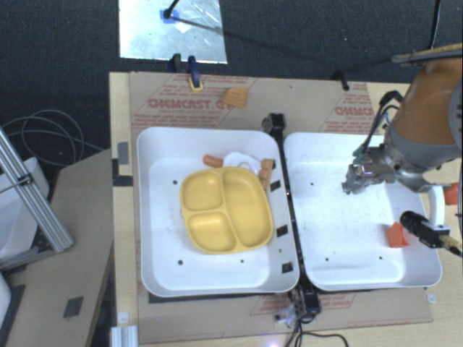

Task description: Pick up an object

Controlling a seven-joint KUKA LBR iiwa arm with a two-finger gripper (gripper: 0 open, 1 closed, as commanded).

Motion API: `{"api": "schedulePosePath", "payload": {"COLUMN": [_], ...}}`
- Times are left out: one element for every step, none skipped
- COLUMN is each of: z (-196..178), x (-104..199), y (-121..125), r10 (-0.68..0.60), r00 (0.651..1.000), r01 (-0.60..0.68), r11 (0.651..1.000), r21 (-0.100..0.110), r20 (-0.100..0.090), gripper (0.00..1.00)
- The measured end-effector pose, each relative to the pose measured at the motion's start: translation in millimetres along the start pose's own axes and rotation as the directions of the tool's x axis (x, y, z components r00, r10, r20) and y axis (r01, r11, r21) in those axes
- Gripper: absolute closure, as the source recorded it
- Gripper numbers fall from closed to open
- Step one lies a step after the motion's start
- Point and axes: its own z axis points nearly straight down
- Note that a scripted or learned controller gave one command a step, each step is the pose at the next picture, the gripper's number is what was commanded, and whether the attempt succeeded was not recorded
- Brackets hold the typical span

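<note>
While left bin point(163, 266) holds yellow plate point(224, 210), right bin point(347, 255) holds orange block point(396, 235).

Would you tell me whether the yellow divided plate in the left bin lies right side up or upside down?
Right side up: the yellow plate shows three hollow compartments facing upward, with nothing in them.

the plate point(226, 212) looks smooth matt plastic, the left bin point(163, 266) glossy — the sheet point(172, 20) shiny metal.

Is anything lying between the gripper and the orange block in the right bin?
Nothing visible. Only the bare white floor of the right bin separates the gripper from the orange block.
</note>
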Motion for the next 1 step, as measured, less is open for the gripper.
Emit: {"api": "schedulePosePath", "payload": {"z": [-0.3], "x": [27.4], "y": [-14.4], "r10": [-0.002], "r00": [1.000], "r01": [0.002], "r11": [1.000], "r21": [0.003], "r20": [-0.002], "gripper": [1.00]}}
